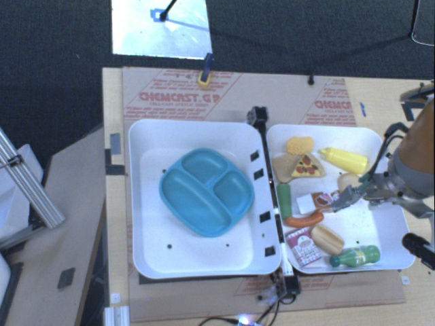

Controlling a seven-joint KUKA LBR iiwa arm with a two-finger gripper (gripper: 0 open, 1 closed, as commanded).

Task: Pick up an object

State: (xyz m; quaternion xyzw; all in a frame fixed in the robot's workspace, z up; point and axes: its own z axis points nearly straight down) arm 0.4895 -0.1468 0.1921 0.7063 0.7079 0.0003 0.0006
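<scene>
Tool (340,203) over right white bin (372,136) w/ toy food, beside red sausage (304,218) (blue divided plastic plate (206,191) in left bin (146,141)); finger state: cannot tell.

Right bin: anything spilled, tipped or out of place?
Nothing stands out. The toy food lies loose inside the right bin, none over the rim: pizza slice, yellow bottle, green bottle, sausage. The blue tray sits skewed in the left bin.

Left bin (146,202): blue divided plate (206,191) at centre.
Right bin (391,240): pizza slice (302,166), yellow bottle (345,159), sausage (304,219), green bottle (355,256).
Pincer (342,200): over right bin's middle, above the toys.
</scene>
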